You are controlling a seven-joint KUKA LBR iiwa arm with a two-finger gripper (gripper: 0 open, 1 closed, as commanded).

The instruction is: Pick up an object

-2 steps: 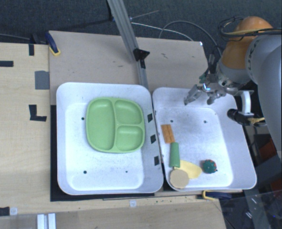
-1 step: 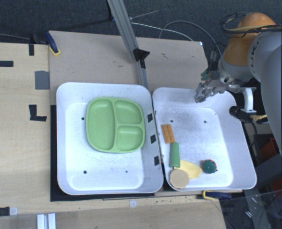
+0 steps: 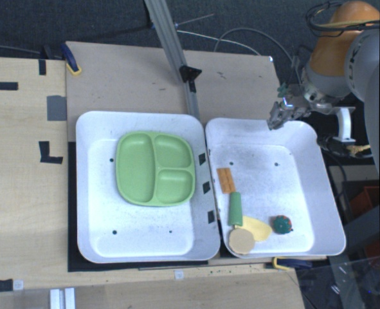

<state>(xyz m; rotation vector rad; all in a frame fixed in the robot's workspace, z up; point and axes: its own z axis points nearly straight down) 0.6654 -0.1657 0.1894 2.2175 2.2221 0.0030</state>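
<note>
Nearest, one tan disc (image 3: pixel 242 241), one yellow piece (image 3: pixel 259 228), one green cylinder (image 3: pixel 235 208), one orange block (image 3: pixel 226 180); left, one green plate (image 3: pixel 155 168). Gripper (image 3: pixel 278 118), far right: finger state indiscernible.

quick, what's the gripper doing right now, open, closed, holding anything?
Gripper: it cannot be told whether it is open or closed; it sits above the far rim of the right bin, with nothing visibly held.

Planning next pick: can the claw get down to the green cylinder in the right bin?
Probably yes. The green cylinder lies exposed, nothing above it; the claw hovers at that bin's far rim.
</note>
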